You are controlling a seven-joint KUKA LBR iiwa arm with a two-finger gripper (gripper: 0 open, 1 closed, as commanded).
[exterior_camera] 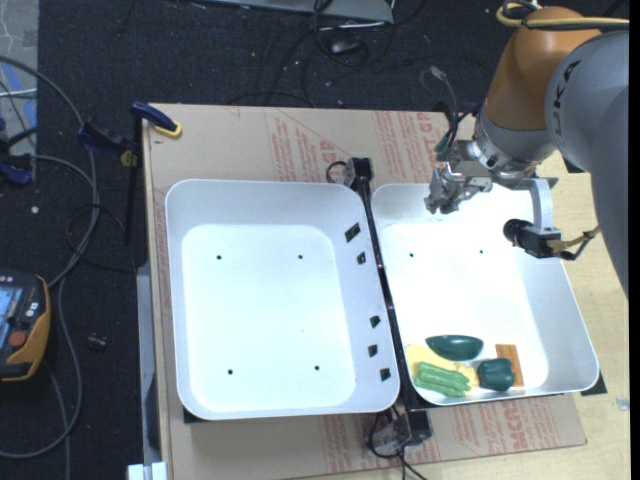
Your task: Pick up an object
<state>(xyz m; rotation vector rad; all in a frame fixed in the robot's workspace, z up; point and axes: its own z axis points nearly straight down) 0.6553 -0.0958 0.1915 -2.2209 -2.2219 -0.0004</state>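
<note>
Arm: grey KUKA arm with an orange band (535, 63) above the wrist, entering from the right edge of the camera view and ending over the far part of the right bin.
Gripper: gripper (446, 196) hangs above the far left corner region of the right bin (560, 268), close to the bin's back wall; nothing is seen between its fingers.
Jaws: cannot tell whether they stand wide or narrow; the fingertips are small and dark against the white floor and their gap is not readable.
Right bin: white and shallow, lying under and toward the camera from the jaws; its floor directly beneath the jaws is bare white.
Objects: four items grouped at the near edge of the right bin, all well apart from the jaws and on the camera side of them.
Dark green oval object (455, 346): nearest of the group to the jaws, lying flat.
Light green ridged object (441, 378): just beside the oval, further from the jaws, close to the bin's near rim.
Teal blocky object (496, 373): right of the ridged one, touching or nearly touching the orange piece.
Orange flat piece (509, 357): at the right of the group, partly hidden by the teal object.
Left bin (180, 268): white, to the left of the jaws across the divider between bins.
Bench: brown board (290, 133) carrying both bins, visible beyond and to the left of the jaws.
Black fitting (530, 235): mounted to the wrist side, right of the jaws and over the right bin.
</note>
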